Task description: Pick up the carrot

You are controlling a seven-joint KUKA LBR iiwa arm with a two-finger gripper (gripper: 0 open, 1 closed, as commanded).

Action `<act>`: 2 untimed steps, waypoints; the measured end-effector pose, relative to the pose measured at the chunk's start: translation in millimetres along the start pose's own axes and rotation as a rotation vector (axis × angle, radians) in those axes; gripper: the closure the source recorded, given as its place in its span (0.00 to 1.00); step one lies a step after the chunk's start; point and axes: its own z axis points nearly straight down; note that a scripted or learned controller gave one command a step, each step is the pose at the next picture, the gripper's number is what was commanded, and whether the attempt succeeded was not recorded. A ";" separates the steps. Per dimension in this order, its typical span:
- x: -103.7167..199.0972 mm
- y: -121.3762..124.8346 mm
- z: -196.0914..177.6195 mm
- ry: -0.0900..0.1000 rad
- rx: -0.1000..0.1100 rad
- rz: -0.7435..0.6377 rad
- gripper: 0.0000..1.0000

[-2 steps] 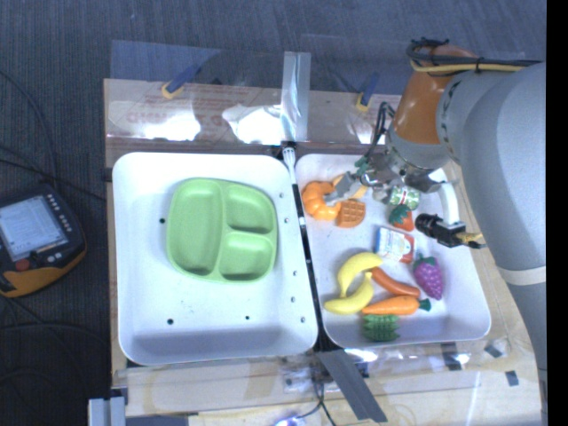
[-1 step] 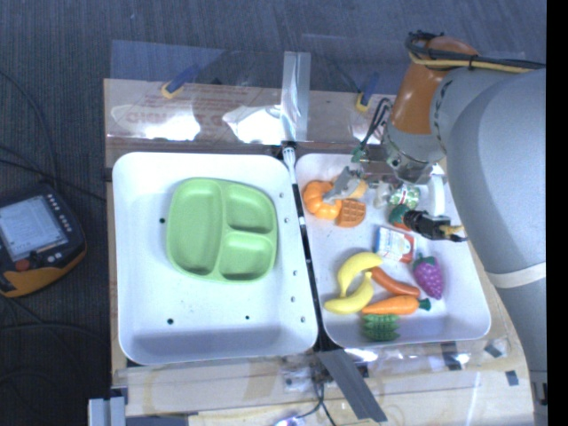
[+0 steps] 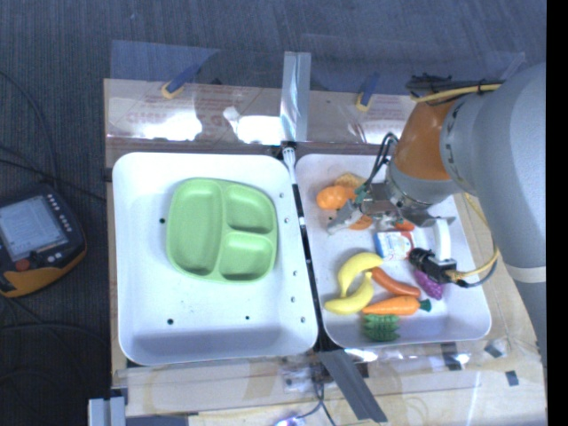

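The carrot (image 3: 390, 306) is orange with a small green end. It lies flat near the front of the right bin (image 3: 475, 322), just right of the yellow banana (image 3: 353, 284). My gripper (image 3: 344, 218) is low in the back half of that bin, pointing left, beside an orange fruit (image 3: 333, 197). It is well behind the carrot and apart from it. A small orange piece (image 3: 361, 224) shows just under the gripper; I cannot tell what it is.
A red-orange long piece (image 3: 396, 282), a purple eggplant (image 3: 430, 284), a green broccoli (image 3: 382, 327) and a white carton (image 3: 391, 243) crowd around the carrot. The left bin (image 3: 142, 309) holds a green divided plate (image 3: 222, 229). A handheld pendant (image 3: 35, 233) lies off the bench at left.
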 end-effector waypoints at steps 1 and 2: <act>3.7 29.5 0.6 0.001 0.004 0.214 0.00; 0.4 -6.4 -0.5 0.004 -0.001 0.492 0.00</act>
